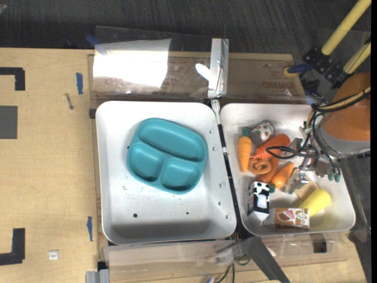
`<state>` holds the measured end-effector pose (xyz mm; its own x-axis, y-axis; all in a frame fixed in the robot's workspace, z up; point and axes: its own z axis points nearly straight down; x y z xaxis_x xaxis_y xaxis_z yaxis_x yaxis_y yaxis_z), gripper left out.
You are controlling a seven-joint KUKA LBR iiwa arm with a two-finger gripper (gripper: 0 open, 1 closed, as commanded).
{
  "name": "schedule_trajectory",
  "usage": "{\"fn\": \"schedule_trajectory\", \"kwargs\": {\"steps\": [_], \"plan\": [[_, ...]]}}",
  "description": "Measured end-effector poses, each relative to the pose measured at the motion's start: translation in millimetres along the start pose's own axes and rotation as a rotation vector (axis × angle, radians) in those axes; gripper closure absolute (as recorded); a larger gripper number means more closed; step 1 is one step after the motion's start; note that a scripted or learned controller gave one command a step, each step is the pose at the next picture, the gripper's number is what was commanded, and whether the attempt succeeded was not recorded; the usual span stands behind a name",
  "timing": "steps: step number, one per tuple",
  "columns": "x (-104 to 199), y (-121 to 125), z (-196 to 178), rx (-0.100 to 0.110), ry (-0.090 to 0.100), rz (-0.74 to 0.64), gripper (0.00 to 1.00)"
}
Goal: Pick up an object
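lowest in the view, a small brown carton lies flat along the right bin's 6 o'clock wall, with a yellow lemon-like piece just beside it at its 1 o'clock. the gripper hangs over the bin's 3 o'clock side; whether the claw is spread or pressed together i cannot tell under the cables. an orange carrot-like piece lies just at the claw's 9 o'clock, its long axis running 1 to 7 o'clock, so it looks the nearest pick. a teal tray sits in the left bin, well apart.
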<state>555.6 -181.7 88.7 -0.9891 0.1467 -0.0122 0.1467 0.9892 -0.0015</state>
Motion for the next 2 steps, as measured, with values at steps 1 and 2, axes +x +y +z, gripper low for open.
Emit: {"fn": "schedule_trajectory", "kwargs": {"steps": [1,2], "plan": [[0.9,7.3,-0.1,0.0,0.002,0.126,0.0],[-2.7,8.3,-13.3,0.001,-0.01,0.123,1.0]]}}
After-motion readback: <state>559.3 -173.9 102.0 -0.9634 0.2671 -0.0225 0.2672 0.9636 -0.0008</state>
